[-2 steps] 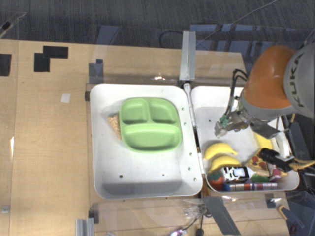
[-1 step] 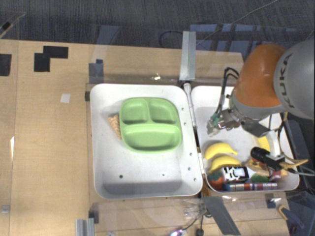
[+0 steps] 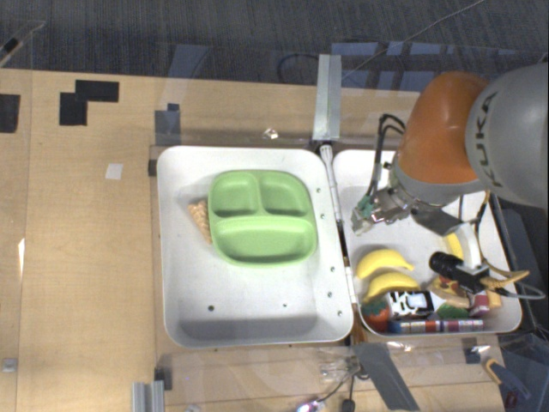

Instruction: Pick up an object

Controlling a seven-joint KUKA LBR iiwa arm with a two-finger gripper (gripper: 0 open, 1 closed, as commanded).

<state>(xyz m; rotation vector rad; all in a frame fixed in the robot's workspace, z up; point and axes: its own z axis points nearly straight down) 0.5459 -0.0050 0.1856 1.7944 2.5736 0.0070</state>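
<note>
pick up an object: nothing lifted, pick not yet made.

candidate items lay heaped in the right bin (image 3: 508, 320): two bananas (image 3: 383, 273), a black-and-white piece (image 3: 410, 302), markers (image 3: 429, 325). the pincer (image 3: 371, 215) hung over that bin's upper left, above the heap; apart or together could not be told, nothing seen between. the left bin (image 3: 180, 307) held a green tray (image 3: 260, 215) over a tan item (image 3: 200, 220). both sat on the counter (image 3: 77, 256).

Fixed overhead camera, slanted down on bins (image 3: 171, 256).
</note>
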